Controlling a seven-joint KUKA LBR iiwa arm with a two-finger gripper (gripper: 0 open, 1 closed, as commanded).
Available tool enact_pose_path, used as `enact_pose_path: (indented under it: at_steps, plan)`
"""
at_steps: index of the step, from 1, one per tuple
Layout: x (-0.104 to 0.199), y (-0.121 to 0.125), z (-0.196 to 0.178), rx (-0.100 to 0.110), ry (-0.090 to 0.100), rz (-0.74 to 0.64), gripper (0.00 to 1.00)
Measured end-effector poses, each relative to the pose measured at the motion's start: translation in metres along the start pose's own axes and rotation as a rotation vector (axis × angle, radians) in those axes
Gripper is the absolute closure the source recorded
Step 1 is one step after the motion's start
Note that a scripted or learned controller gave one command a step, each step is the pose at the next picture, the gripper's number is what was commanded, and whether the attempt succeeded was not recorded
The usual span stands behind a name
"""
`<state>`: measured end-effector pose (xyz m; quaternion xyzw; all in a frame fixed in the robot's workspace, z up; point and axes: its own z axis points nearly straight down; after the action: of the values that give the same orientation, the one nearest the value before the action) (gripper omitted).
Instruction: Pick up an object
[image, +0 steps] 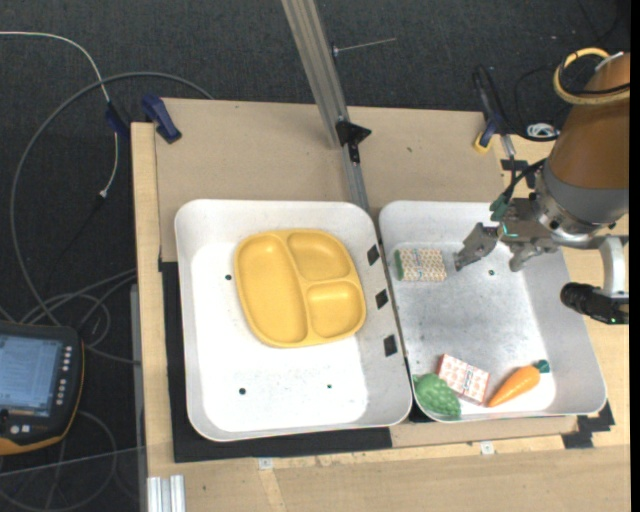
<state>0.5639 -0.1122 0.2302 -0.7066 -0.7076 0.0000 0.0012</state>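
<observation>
We see a speckled sponge (421, 264) lying flat at 10 o'clock in the right bin (560, 330), a patterned red-white box (463, 379), green leafy toy (437, 394) and orange carrot (516, 384) clustered around 6 o'clock.

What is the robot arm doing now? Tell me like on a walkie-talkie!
Two-finger gripper open, over right white bin, holding nothing. Small speckled green-edged block just beside it. Nothing between them.

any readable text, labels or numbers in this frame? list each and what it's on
None can be read.
Small box with a red-and-white pattern, right bin: print too small and blurred.
Speckled packet at the top of the right bin: pattern, no legible words.
Handheld screen at the left edge: lit display, content blurred.
Yellow divided tray in the left bin, carrot and green item: no markings visible.
</observation>
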Motion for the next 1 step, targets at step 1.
enact_pose_path:
  at_steps: [1]
  plan:
    - [-0.0001,0.0001,0.0,-0.001,0.0,0.0,0.0]
